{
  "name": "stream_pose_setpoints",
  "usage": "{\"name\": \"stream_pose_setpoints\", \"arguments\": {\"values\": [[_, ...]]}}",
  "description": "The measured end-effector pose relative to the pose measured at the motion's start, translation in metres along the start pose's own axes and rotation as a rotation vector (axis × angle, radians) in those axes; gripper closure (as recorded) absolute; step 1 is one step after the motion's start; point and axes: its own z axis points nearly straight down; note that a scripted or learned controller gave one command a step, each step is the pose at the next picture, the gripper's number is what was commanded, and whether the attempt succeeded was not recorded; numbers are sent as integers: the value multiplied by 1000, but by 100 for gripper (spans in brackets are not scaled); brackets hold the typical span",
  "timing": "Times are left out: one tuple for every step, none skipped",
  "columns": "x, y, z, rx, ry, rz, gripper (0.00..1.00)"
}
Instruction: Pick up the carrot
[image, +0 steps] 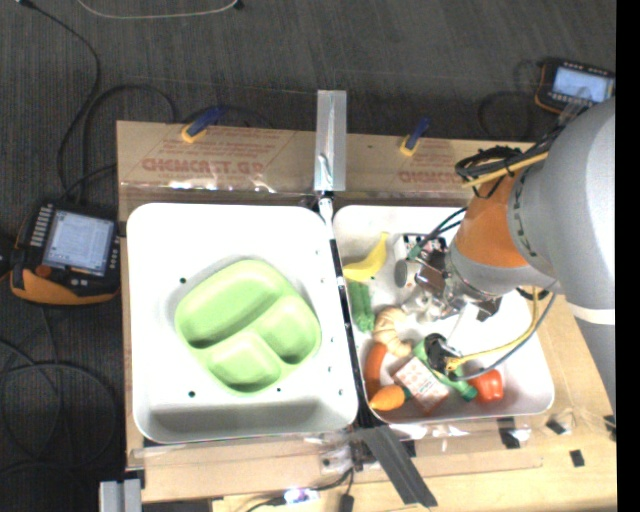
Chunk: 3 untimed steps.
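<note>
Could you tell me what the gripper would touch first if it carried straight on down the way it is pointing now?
Probably the pale, round onion-like toy, which lies just below-left of the two-finger gripper in the right white bin. The orange carrot lies further along, by the bin's left wall. Depth is hard to judge from above.

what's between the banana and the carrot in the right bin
In the camera view, a green vegetable lies between the banana above and the carrot below, along the bin's left wall.

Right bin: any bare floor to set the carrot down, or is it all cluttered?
Little. The right bin is crowded along its left and front: banana, carrot, tomato. The gripper covers the middle. The left bin has bare floor around the green tray.
</note>
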Motion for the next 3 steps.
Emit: {"name": "stream_pose_setpoints", "arguments": {"values": [[25, 11, -109, 21, -4, -182, 100], [72, -2, -148, 21, -3, -380, 100], [26, 6, -2, 14, 1, -504, 100]]}}
